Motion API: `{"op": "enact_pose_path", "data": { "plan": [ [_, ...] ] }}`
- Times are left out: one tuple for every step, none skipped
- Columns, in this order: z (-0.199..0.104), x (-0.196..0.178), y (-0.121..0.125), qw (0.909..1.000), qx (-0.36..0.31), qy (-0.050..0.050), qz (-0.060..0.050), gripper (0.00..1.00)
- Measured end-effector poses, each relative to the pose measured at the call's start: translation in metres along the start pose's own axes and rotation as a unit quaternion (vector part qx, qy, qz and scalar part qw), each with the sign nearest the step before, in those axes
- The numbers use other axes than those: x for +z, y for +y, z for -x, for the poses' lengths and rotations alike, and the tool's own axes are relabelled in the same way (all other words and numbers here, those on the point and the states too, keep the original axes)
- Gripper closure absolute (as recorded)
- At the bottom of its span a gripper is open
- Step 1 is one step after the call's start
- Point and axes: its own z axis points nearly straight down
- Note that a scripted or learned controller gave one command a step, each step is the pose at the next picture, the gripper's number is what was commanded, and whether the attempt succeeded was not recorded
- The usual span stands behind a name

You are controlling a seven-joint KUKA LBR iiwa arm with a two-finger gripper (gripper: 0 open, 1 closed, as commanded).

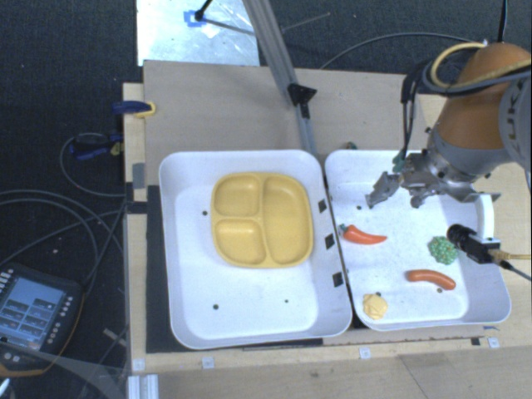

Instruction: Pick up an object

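Yellow toy (376,307) lies well below the jaws (401,193), open and empty.

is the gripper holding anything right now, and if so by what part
Nothing is held. The gripper hangs over the right bin with nothing between its fingers; the carrot, sausage, broccoli and yellow piece all lie on the bin floor.
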Motion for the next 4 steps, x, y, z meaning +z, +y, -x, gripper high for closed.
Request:
{"op": "enact_pose_path", "data": {
  "plan": [
    [0.000,0.000,0.000,1.0000,0.001,0.000,0.000,0.00],
    [0.002,0.062,-0.004,1.0000,0.002,0.000,-0.003,0.00],
    [0.000,0.109,-0.001,1.0000,0.002,0.002,0.003,0.00],
    [0.001,0.096,0.001,1.0000,0.002,0.000,0.007,1.00]
  ]
}}
